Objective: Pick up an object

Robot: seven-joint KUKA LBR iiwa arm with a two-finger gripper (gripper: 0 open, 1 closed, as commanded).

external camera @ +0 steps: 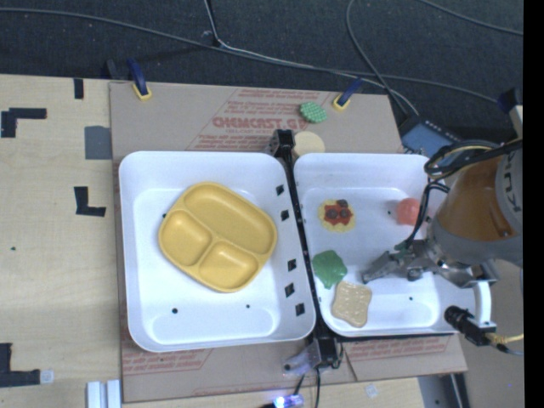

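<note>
**Pincer low in right bin, nothing gripped**

Left bin (136, 228): only the yellow tray (218, 236), parked out of the way. Right bin (374, 167): green piece (329, 268), cracker (352, 303), pizza (337, 215), pink item (408, 212) spread loosely, so any is pickable. Pincer (371, 272) points left at the bare floor beside green piece; can't tell if spread or pressed together.
</note>
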